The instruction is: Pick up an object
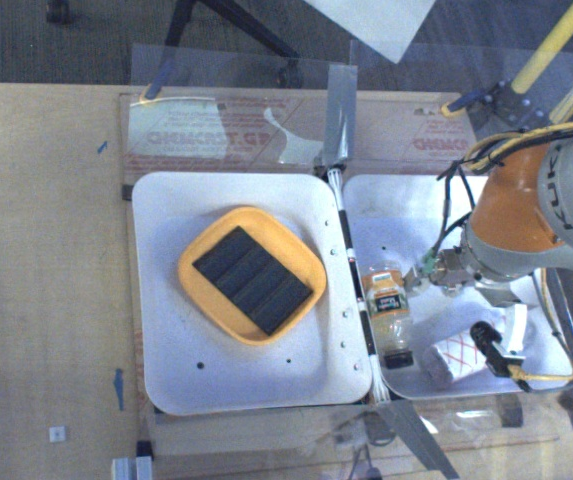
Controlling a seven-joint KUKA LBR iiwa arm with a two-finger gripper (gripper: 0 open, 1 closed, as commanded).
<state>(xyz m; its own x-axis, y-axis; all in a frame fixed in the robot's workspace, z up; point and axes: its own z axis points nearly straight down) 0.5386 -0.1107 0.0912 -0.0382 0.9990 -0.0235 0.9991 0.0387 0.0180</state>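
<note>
Left bin [156, 268]: yellow tray [202, 303] lying askew, black ridged pad [251, 280] inside it. Right bin [391, 213]: small bottle [389, 310] lying along the left wall; white box with red grid [454, 358] near the front edge. Arm [511, 213] bent in from the right, low over the right bin; gripper [434, 270] just right of the bottle. Open or closed: cannot tell.

Chair base [241, 26] on dark carpet [26, 58] beyond bench [36, 268].

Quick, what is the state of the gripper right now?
Gripper: cannot be told; it is over the right bin.
</note>
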